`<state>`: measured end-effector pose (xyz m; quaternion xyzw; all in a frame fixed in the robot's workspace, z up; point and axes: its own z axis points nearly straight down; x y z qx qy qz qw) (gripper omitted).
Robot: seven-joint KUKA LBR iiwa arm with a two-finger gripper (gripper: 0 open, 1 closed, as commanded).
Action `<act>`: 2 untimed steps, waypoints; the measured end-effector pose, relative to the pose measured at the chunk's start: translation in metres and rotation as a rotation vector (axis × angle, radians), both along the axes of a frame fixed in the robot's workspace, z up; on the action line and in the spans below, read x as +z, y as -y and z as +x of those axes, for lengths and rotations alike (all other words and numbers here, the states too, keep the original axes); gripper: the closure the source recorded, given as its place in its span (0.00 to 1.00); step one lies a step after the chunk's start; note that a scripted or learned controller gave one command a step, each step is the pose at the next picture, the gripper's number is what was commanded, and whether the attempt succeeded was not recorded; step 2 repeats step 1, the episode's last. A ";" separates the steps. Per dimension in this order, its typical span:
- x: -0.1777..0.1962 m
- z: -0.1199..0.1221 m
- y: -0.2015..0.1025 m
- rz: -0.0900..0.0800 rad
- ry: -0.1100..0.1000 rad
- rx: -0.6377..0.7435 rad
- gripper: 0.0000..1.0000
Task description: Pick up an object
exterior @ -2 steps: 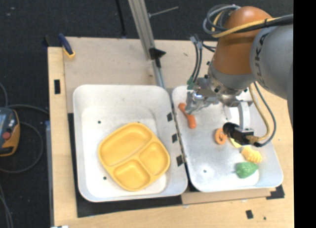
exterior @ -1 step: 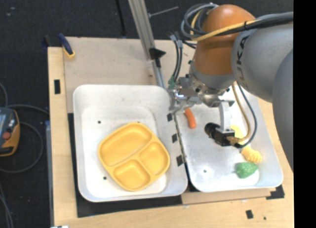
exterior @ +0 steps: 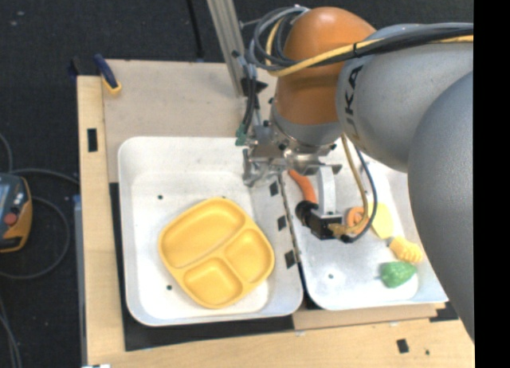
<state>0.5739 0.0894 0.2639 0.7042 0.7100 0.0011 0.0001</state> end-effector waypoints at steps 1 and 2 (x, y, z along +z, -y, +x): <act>0.000 0.000 0.003 -0.001 0.000 -0.005 0.00; 0.000 0.000 0.003 -0.001 0.000 -0.005 0.00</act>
